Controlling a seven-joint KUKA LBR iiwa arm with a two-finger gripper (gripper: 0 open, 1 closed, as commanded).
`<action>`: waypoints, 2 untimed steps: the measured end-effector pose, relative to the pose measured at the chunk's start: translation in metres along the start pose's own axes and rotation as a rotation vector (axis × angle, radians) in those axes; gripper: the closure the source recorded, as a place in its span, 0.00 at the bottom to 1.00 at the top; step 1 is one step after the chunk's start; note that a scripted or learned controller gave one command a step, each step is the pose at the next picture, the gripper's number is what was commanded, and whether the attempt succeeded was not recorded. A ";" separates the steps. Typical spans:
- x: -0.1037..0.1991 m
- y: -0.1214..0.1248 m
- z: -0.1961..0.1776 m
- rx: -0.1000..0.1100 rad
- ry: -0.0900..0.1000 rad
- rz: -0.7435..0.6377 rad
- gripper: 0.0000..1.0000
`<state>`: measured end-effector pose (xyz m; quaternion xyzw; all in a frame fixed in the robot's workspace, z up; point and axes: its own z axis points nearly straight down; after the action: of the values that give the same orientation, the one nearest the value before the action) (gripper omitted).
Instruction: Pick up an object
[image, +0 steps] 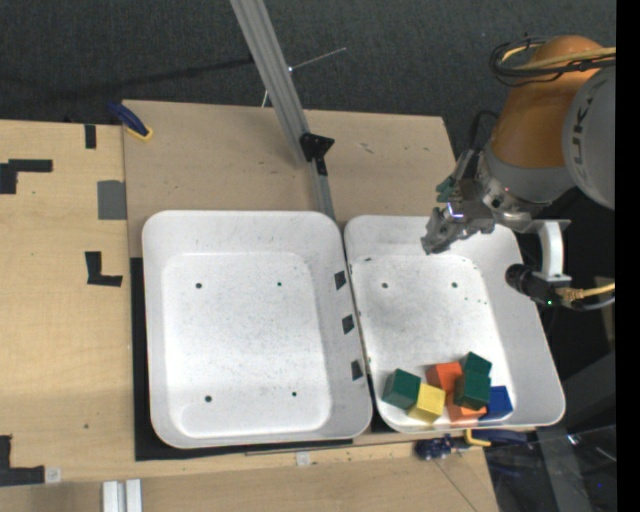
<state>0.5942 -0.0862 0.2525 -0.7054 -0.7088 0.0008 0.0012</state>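
Observation:
Several small blocks lie clustered in the near corner of the right bin (430, 310): a green block (403, 387), a yellow block (430, 400), an orange block (446, 377), a dark green block (477, 377) and a blue block (498, 400). My gripper (440, 235) hangs over the far edge of the right bin, well away from the blocks. Nothing shows between its fingers.
The left bin (245, 320) lies beside the right one. A slanted metal pole (290, 100) rises behind the bins. The wooden bench (60, 250) extends to the left with black tape marks.

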 end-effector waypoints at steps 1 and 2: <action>0.040 -0.011 0.007 -0.001 -0.001 0.003 1.00; 0.091 -0.013 0.006 -0.001 0.001 -0.002 1.00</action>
<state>0.5803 0.0045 0.2464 -0.7047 -0.7095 0.0002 0.0012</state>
